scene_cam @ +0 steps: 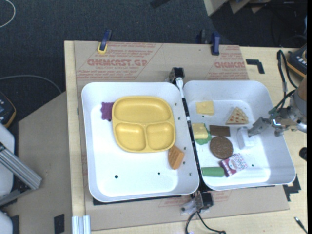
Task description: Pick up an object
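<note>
My gripper (247, 133) hangs over the right part of the right bin (278, 155), open, with nothing between its fingers. It is just right of a round brown cookie (222, 147) and below a triangular waffle-like slice (237, 116). Also in this bin lie a yellow cheese block (205, 107), a dark chocolate bar (219, 130), a yellow-green piece (200, 132), a green piece (212, 171) and a red-and-white packet (233, 164).
The left bin (97, 145) holds a yellow divided plate (144, 123), a purple piece (106, 110) at its left edge and a brown bread piece (176, 157). The arm (292, 121) reaches in over the right rim. Clamps sit at the board's far edge.
</note>
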You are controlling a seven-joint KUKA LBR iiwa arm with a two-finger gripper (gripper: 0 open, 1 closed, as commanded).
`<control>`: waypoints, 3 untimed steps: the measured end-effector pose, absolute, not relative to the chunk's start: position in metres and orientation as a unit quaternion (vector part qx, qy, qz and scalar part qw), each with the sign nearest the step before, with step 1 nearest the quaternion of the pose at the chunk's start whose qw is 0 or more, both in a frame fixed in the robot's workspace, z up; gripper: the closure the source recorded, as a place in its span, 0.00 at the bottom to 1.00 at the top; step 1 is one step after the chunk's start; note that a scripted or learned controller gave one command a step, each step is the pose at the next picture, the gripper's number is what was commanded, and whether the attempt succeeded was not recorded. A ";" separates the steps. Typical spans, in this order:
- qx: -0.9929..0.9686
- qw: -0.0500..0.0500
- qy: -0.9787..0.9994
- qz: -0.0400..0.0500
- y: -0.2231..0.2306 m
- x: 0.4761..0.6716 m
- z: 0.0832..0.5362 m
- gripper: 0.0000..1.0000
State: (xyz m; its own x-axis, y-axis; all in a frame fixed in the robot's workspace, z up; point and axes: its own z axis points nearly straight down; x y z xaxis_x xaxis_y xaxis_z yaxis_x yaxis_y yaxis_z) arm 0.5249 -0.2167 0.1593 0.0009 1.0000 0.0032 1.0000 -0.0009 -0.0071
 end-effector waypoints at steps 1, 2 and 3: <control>-0.707 0.003 -0.707 0.001 -0.217 0.520 0.097 0.00; -0.706 0.004 -0.708 -0.001 -0.214 0.520 0.084 0.00; -0.707 0.001 -0.707 -0.001 -0.216 0.521 0.095 1.00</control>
